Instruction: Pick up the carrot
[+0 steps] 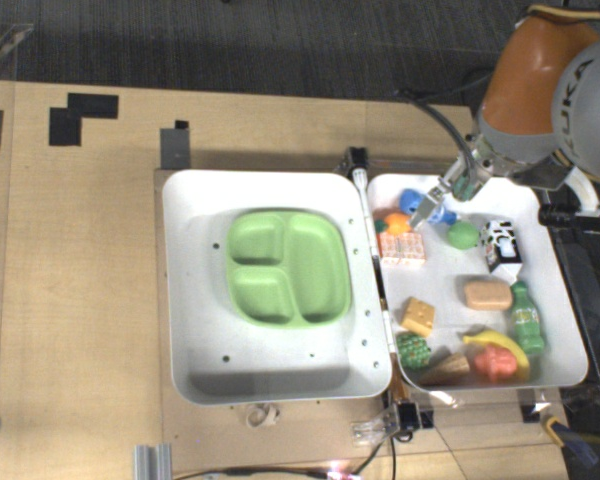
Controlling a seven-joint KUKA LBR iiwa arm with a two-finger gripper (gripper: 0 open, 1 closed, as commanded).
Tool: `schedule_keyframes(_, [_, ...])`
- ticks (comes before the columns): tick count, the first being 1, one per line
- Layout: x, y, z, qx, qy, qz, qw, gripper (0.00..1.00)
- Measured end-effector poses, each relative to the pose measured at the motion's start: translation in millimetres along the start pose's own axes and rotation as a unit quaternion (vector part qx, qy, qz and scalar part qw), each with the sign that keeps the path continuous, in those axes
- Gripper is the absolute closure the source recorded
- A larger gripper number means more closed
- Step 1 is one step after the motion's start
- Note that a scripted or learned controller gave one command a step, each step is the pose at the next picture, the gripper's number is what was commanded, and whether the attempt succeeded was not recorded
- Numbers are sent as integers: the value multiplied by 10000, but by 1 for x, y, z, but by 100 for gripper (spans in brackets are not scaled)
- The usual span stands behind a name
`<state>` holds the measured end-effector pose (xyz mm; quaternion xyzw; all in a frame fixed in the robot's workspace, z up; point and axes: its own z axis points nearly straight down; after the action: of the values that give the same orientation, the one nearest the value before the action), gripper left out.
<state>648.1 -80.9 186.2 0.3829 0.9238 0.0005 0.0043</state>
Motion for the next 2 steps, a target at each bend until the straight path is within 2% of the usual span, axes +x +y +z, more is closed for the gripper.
schedule_keyframes(1, [51, 50, 0, -15, 20, 297, 9996, 0])
schedule_keyframes(2, [-4, 14, -2, -15, -17, -1124, 9937, 0])
